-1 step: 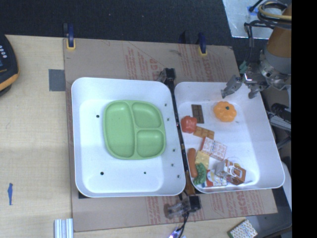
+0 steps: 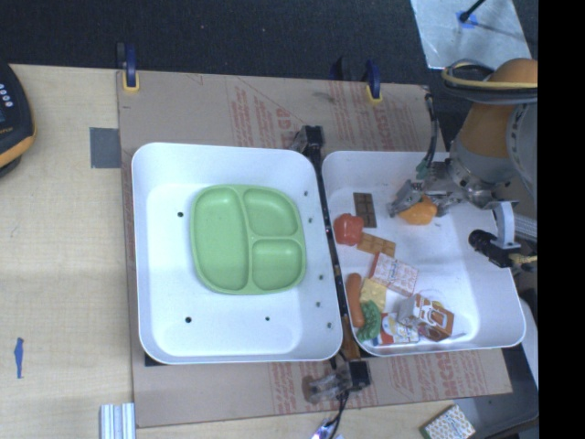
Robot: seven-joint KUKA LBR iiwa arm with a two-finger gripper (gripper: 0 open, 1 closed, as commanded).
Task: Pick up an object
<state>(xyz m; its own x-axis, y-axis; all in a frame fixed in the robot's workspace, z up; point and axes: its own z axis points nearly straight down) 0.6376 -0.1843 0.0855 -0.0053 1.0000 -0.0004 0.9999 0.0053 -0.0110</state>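
My gripper hangs over the upper part of the right bin, and the arm comes in from the right. A small orange fruit-like object shows between its fingers, which are closed on it. Lower left in the same bin lie a red round object, a dark brown bar, a tan cracker-like piece, an orange stick, a green piece and several printed packets.
The left bin holds a green divided plate. A black clip sits where the two bins meet at the top. A black part of the arm hangs over the right bin's right side.
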